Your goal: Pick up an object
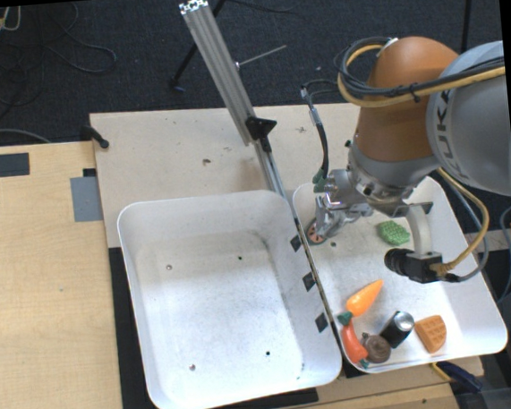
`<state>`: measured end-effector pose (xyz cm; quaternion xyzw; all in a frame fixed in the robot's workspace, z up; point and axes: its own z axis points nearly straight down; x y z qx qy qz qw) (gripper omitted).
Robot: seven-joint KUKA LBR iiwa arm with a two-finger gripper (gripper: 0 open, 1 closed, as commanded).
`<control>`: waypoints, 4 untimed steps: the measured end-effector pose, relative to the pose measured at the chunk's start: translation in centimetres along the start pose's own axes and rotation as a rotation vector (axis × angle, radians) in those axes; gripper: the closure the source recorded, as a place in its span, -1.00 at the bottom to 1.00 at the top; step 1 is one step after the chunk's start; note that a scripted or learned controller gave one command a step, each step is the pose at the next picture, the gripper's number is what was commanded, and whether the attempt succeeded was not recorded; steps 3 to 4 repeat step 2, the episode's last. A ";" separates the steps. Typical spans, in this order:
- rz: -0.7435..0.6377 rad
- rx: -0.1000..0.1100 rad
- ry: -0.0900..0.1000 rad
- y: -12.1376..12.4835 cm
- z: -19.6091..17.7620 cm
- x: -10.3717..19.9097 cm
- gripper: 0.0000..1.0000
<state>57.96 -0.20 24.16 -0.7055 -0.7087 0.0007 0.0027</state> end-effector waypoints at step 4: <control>0.001 0.001 -0.002 -3.2 0.3 9.2 1.00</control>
